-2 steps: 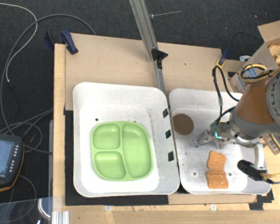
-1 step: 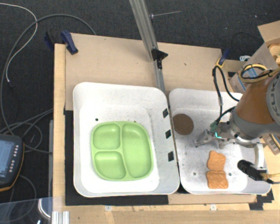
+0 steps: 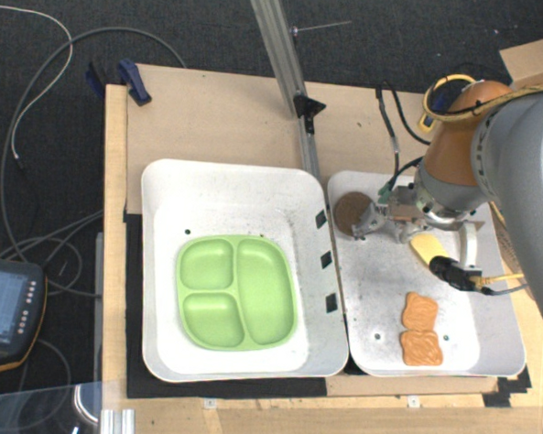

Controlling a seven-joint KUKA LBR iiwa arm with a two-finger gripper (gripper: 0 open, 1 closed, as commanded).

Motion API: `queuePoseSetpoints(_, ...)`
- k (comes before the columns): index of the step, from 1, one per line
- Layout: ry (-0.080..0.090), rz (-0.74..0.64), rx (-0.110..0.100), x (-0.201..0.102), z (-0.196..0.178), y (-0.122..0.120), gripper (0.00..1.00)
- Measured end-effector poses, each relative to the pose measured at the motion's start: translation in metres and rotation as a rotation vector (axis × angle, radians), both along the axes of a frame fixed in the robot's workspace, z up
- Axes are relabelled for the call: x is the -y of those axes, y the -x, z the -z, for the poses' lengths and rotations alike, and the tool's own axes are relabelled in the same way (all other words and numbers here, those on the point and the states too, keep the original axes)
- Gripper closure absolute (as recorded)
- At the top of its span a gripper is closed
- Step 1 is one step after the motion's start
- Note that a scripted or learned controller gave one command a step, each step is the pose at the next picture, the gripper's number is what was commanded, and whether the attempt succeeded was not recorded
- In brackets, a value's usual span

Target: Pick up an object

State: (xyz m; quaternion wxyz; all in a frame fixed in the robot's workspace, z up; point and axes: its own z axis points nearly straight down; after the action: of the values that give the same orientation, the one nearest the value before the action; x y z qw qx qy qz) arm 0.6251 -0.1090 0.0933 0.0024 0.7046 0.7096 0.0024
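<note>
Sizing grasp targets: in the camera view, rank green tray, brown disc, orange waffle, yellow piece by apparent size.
1. Green tray, by far the largest.
2. Orange waffle.
3. Brown disc, partly hidden by the arm, so unsure against the waffle.
4. Yellow piece, also partly covered.

The wrist hides part of the yellow object (image 3: 426,247), and the arm (image 3: 523,153) is cut off at the right edge.

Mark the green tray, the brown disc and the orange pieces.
green tray (image 3: 237,292): camera view, on the ridge where its three compartments meet.
brown disc (image 3: 350,210): camera view, on its top face, left of the arm.
orange pieces (image 3: 420,330): camera view, where the two pieces meet.
</note>
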Motion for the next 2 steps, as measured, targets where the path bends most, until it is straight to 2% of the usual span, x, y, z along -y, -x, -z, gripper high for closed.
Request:
queuePoseSetpoints(1,-0.004,0.009,-0.016,-0.024,0.001,0.097,0.0)
queuePoseSetpoints(2,-0.003,0.008,-0.008,-0.024,-0.01,0.094,1.0)
